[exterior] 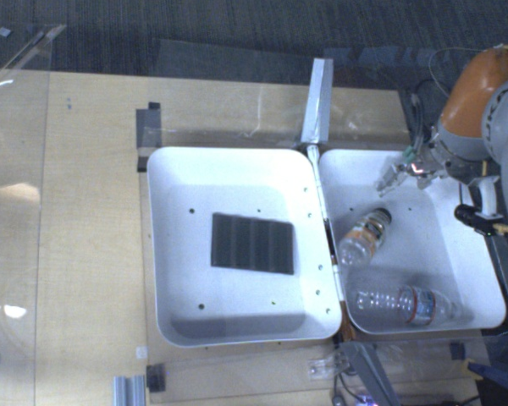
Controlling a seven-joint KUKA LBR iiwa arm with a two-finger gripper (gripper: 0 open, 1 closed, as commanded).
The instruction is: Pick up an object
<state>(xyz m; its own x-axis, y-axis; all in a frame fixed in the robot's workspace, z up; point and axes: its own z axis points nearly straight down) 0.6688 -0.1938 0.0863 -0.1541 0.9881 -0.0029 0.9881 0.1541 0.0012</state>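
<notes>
Two clear plastic bottles lie in the right bin (466, 252). The smaller bottle (364, 237) has amber contents, lies tilted near the bin's left wall, and points up-right. The larger bottle (402, 304) has a blue-red label and lies flat along the near wall. A dark ribbed rectangular pad (252, 244) lies flat in the middle of the left bin (178, 184). My gripper (393, 178) hangs over the far part of the right bin, up-right of the smaller bottle and apart from it. It is open, with nothing between its fingers.
The grey arm with its orange band (478, 100) comes in from the upper right over the right bin's far corner. A metal divider post (317, 100) stands behind the gap between the bins. A clear panel covers the wooden bench (68, 227) on the left.
</notes>
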